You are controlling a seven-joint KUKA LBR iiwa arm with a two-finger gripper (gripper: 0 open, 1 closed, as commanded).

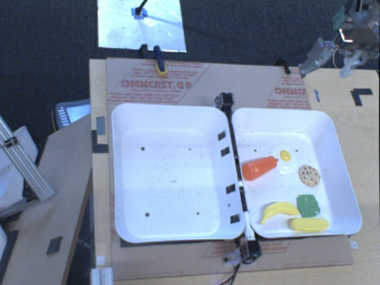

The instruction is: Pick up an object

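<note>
The right bin holds several toy foods: an orange carrot, a fried egg, a round cookie, a yellow banana, a green pepper and a yellow corn cob. My gripper hangs high at the top right, beyond the far edge of the right bin and well away from all of them. Its fingers are spread open with nothing between them.
The left bin sits beside the right one, with black clips along the shared wall. A shiny metal plate lies at the back, and a yellow-and-blue clamp stands on the cardboard's far edge.
</note>
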